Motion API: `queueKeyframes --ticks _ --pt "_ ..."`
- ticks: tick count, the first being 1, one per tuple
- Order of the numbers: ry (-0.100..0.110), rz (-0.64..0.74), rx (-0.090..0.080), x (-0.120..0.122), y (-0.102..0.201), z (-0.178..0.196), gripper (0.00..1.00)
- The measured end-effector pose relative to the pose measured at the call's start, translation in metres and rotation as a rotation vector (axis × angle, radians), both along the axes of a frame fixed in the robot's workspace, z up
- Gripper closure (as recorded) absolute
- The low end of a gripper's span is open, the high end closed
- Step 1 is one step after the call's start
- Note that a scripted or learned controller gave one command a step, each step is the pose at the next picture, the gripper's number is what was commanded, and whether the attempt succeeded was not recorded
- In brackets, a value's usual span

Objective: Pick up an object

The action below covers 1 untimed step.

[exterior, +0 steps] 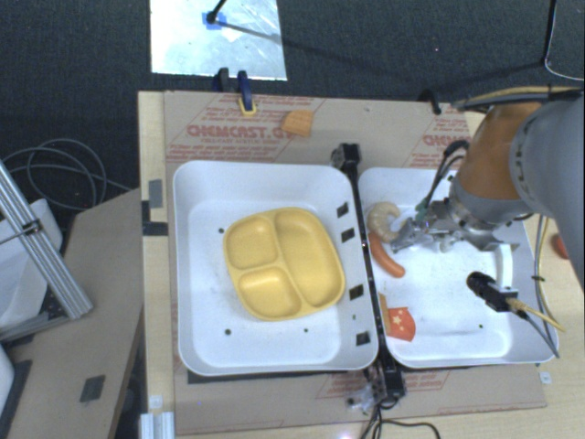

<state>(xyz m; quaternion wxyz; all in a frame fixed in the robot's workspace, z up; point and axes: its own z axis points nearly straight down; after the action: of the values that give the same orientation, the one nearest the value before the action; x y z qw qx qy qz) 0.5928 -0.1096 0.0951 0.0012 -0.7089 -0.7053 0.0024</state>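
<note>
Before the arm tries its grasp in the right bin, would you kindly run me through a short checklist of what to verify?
1. Claw over the right bin: ok.
2. Target close by: sausage lies just below and left of the claw: ok.
3. Sausage clear of the red piece: ok.
4. Pale curled item crowds the sausage's upper end: not ok.
5. Claw opening: cannot tell.
6. Yellow tray sits apart in the left bin: ok.

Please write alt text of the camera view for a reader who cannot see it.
The grey arm's claw is low in the right white bin, beside an orange sausage-shaped toy and a beige piece. The left white bin holds a yellow divided plate.
</note>
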Motion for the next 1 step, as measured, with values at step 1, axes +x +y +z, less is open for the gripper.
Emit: queueKeyframes --ticks 1 --pt "-0.005 0.009 0.002 -0.0184 0.0233 0.0335 0.0"
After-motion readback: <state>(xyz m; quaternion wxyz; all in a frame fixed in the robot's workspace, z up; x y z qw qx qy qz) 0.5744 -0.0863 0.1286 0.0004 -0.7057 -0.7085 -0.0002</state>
